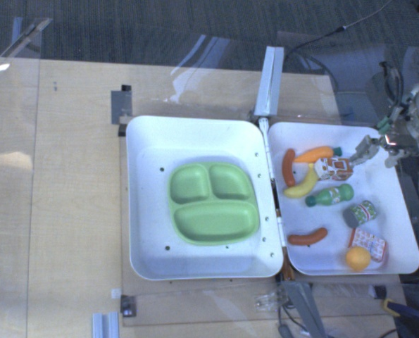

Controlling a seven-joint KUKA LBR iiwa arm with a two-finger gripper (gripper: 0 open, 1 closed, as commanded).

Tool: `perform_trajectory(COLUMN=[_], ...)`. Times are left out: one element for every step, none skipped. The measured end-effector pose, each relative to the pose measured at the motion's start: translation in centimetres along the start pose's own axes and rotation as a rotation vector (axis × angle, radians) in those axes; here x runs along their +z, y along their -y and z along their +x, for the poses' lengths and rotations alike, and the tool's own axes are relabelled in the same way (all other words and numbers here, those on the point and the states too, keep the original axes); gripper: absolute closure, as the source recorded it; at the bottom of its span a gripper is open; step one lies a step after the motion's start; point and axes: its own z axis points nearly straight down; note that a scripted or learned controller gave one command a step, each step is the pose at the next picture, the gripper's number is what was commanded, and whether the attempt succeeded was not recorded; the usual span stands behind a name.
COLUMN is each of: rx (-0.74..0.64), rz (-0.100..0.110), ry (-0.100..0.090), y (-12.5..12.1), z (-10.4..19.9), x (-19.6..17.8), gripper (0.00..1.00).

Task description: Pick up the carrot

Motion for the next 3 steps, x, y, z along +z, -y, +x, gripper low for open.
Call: perform_trajectory(rx=[-0.152, -0.592, -0.594], rz=[-0.001, 0.006, -0.011], ry=[0.0, -0.004, 0.006], y=[-9.1, -9.3, -9.7], z=[5.0, 2.4, 2.4], x=[9.2, 15.3, 14.3], gripper=[0.0, 0.0, 1.0])
